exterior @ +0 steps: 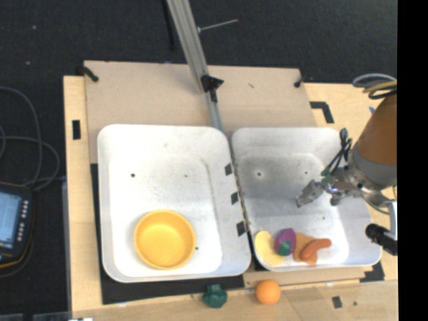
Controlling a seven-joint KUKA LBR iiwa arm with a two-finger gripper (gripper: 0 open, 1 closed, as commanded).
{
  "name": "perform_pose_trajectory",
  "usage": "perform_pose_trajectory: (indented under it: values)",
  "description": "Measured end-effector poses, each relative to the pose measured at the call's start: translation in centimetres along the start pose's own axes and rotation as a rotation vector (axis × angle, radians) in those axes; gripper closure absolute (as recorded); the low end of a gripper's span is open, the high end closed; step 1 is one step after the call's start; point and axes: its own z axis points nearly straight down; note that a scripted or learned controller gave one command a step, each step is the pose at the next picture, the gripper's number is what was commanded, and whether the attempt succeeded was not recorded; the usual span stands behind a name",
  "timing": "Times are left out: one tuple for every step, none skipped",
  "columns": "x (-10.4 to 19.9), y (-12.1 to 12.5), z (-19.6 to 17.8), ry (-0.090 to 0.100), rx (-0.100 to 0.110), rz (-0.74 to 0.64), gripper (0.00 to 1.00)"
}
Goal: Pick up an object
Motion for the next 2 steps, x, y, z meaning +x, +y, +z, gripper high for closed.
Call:
perform_pose_trajectory:
  values:
    - [-0.8, 0.2, 5.9, 0.0, 0.0, 0.0, 0.0]
    - [-0.9, 0.4, 4.5, 0.0, -0.01, 0.004, 1.0]
